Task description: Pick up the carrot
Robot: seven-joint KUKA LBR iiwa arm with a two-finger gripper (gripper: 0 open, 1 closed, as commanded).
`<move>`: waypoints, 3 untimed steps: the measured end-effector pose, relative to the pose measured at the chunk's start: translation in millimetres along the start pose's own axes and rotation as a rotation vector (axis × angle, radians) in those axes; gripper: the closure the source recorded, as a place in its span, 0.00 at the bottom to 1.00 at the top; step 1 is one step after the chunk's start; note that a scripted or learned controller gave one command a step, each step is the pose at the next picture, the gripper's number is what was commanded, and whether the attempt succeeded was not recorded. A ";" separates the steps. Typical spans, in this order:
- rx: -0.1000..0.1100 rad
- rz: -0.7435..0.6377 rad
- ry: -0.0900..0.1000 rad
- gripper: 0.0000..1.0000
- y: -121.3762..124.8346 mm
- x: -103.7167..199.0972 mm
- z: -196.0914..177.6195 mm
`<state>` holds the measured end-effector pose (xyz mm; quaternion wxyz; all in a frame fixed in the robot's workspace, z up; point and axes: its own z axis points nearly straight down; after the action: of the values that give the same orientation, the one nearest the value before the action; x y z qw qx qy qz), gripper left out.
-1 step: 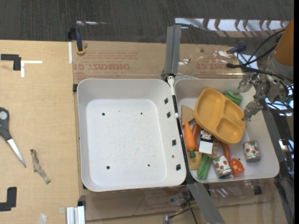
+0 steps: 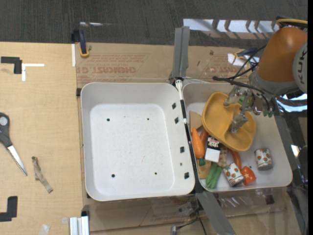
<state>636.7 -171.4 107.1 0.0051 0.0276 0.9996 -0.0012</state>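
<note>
Taking the yellow bowl (image 2: 229,121) as my landmark: it sits tilted in the upper middle of the right bin (image 2: 281,177), one of two white bins on the tabletop (image 2: 34,126). My pincer (image 2: 238,124) hangs right over the bowl's inside, its tip down against the yellow surface, and I cannot tell from here whether it is spread or closed; nothing shows between its tips. The carrot (image 2: 197,142), one of it, lies just left of the bowl's lower edge, running lengthwise beside the bin's left wall and close to the divider between the bins. Below the bowl I count one small black-and-white box (image 2: 212,150), touching the carrot's right side, one green vegetable (image 2: 213,175) further down, and a second orange-red piece (image 2: 243,169) slanting toward the bin's lower right. There are two small cans: one (image 2: 232,173) below the bowl among the clutter, one (image 2: 263,158) to the bowl's lower right, standing apart near the right wall. The carrot is hemmed in by the wall on one side and the box on the other. Far left of the bowl, the left bin (image 2: 93,131) has wide open floor. Further left on the tabletop lies one pair of scissors (image 2: 10,146).
</note>
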 end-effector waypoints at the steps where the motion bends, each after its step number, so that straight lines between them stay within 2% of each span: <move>1: 0.013 0.133 -0.020 0.00 42.4 32.4 -1.0; 2: 0.024 0.184 -0.025 0.00 49.9 40.0 -2.0; 3: 0.028 0.182 -0.015 0.00 51.2 36.7 -1.9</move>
<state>602.8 -118.3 108.5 0.0125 0.1182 0.9928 -0.0148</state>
